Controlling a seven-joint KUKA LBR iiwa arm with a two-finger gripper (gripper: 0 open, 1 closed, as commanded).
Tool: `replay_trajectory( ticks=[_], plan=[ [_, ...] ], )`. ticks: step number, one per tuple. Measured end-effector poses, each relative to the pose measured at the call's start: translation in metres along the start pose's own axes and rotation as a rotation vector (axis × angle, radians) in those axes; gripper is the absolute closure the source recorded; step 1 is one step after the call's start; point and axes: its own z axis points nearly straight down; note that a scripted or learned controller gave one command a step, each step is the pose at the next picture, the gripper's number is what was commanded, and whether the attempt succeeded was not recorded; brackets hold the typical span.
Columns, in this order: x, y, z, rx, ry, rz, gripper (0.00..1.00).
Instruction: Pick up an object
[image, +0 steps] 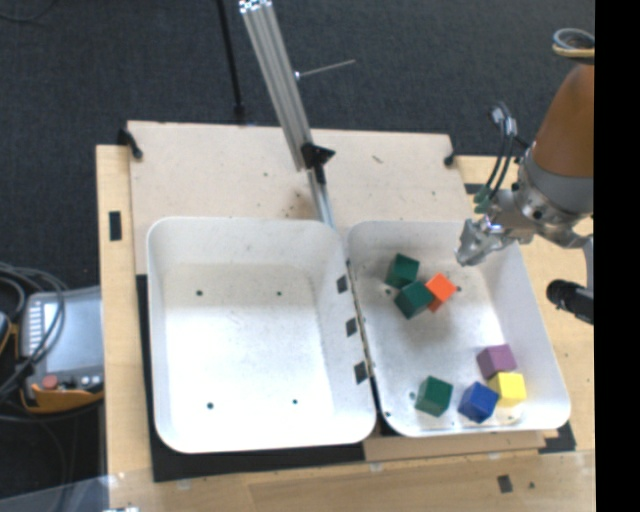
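Observation:
The right bin (530, 310) holds several small blocks. Two dark green blocks (403, 270) (413, 298) sit near its middle, with an orange block (440, 290) touching the lower one. A purple block (496, 360), a yellow block (510, 387), a blue block (478, 401) and another green block (434, 395) lie near the front edge. My gripper (472, 247) hangs over the bin's back right part, up and to the right of the orange block. Nothing shows between its fingers.
The left bin (160, 300) sits beside the right one on the wooden bench. A slanted aluminium pole (285, 100) rises from behind the bins' shared edge. A pendant with cables (55, 350) lies off the bench at the left.

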Motion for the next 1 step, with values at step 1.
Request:
replay_trajectory(
  ticks=[1],
  plan=[
    [0.0474,0.0184,0.0195,0.009,0.002,-0.002,1.0]
  ],
)
